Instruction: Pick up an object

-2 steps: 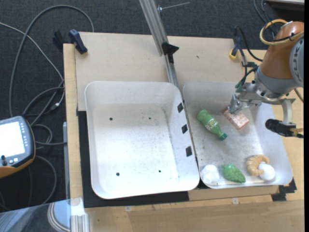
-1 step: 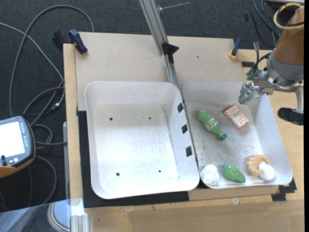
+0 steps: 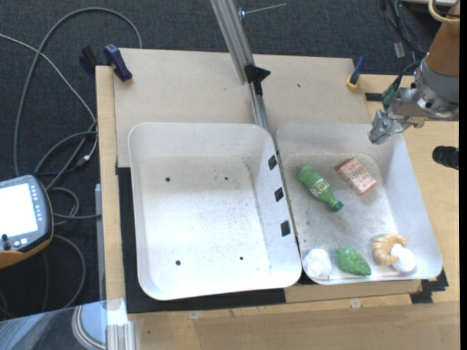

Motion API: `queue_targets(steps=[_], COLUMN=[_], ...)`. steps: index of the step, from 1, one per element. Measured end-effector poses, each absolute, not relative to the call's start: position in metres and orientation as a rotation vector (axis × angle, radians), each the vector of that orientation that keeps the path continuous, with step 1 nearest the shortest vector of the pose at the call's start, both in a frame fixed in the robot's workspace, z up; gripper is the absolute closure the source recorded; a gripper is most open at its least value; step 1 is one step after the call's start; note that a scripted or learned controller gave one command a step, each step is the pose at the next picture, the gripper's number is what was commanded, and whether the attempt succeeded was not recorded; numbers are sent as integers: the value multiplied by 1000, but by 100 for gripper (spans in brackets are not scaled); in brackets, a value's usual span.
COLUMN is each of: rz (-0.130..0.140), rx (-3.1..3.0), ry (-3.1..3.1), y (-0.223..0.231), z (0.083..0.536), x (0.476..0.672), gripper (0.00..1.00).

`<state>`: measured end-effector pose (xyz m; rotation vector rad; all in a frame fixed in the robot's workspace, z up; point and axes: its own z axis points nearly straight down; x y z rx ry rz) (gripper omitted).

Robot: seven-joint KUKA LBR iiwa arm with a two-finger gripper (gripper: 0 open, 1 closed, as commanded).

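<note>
Surface (image 3: 190,93): pale board carrying two white bins side by side; blue clamp (image 3: 117,60) at its far left corner, yellow clamp (image 3: 355,75) at its far right.

Left bin (image 3: 146,195): we log only dark specks and small holes on its floor.

Right bin (image 3: 408,188): we count five things. Green bottle (image 3: 319,188) lies on its side near the middle. Pink box (image 3: 357,176) lies just beside it toward the right wall. Along the near rim, left to right: white ball (image 3: 318,262), green lump (image 3: 353,262), and a tan-and-white piece (image 3: 392,252) whose form we cannot make out.

Arm (image 3: 441,64): cut off by the right edge.

Gripper (image 3: 381,130): over the right bin's far right corner, apart from every object. Jaws too small and blurred; we cannot tell their opening, and we see nothing between them.
</note>
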<state>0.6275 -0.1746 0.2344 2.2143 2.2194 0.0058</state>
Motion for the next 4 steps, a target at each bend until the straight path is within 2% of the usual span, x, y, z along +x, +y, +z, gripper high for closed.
queue_targets(steps=[1,2,3,4], rz=[5,1,0,3], rx=[2216,2217,2218,2215], ry=[2219,2230,2232,2230], y=[-175,-123,-67,-17], z=[257,249,245,239], x=[629,639,629,639], gripper=[100,100,100,100])
